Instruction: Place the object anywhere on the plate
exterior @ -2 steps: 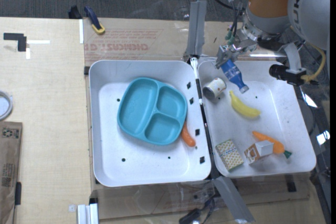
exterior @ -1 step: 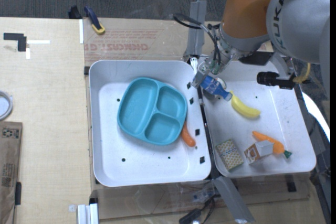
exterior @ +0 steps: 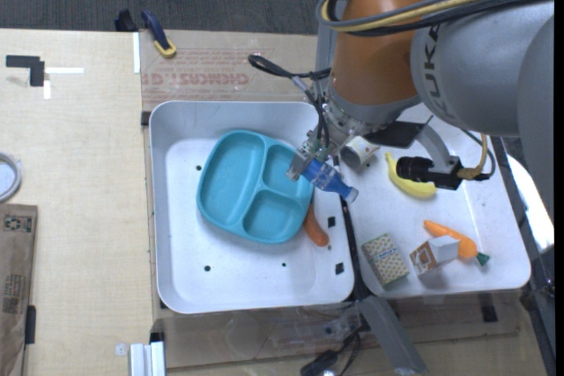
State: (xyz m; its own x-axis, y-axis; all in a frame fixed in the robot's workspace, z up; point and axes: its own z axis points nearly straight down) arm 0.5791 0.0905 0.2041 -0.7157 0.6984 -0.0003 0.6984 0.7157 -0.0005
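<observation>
A light blue plate [exterior: 238,189] with three compartments lies in the left bin [exterior: 176,260], toward its right side. My gripper [exterior: 314,165] hangs over the plate's right rim, by the wall between the two bins. It is shut on a small blue object [exterior: 332,181], which sticks out to the lower right of the fingertips, above the plate's edge and the dividing wall. The object looks tilted and clear of the bin floor.
An orange carrot-like piece [exterior: 315,231] lies against the plate's lower right rim. The right bin [exterior: 502,277] holds a yellow banana [exterior: 407,183], a grey can [exterior: 356,153], a small tan box [exterior: 385,258], a carton [exterior: 434,258] and an orange carrot [exterior: 454,236].
</observation>
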